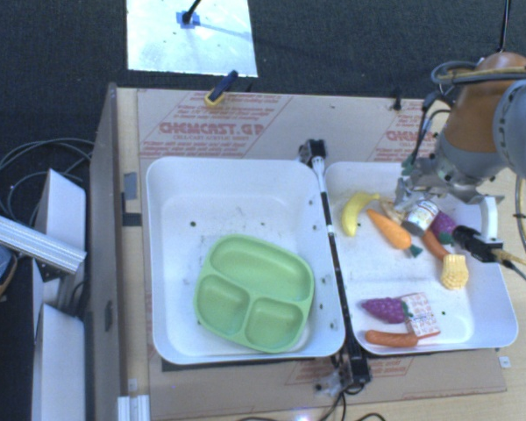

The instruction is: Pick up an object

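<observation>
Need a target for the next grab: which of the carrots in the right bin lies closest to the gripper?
The carrot just right of the banana, directly below the gripper. The other carrot lies at the bin's near edge, beside the purple grapes.

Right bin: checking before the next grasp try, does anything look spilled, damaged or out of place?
Nothing stands out. The toy food lies loose inside the right bin, none over the rim, and the green tray sits flat in the left bin. The end effector hangs over the carrot.
</observation>
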`<action>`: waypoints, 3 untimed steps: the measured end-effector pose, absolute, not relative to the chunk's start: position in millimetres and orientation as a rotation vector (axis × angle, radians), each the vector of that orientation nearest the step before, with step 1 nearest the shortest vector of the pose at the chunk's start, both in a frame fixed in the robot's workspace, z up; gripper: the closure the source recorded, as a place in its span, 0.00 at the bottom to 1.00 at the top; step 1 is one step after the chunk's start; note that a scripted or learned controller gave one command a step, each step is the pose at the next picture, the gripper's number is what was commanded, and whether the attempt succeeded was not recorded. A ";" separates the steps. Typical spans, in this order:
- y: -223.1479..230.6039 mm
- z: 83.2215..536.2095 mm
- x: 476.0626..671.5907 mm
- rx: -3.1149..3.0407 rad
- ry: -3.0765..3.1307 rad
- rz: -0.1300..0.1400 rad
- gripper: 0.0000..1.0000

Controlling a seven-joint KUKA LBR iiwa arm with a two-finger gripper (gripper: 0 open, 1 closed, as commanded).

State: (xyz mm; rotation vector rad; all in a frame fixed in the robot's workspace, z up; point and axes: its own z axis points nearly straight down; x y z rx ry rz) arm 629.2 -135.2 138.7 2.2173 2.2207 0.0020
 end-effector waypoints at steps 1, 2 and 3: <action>-134.8 138.3 629.1 2.217 2.222 0.002 0.00; -143.2 108.7 630.4 2.199 2.213 0.021 0.00; -152.0 105.8 612.6 2.195 2.205 0.022 0.00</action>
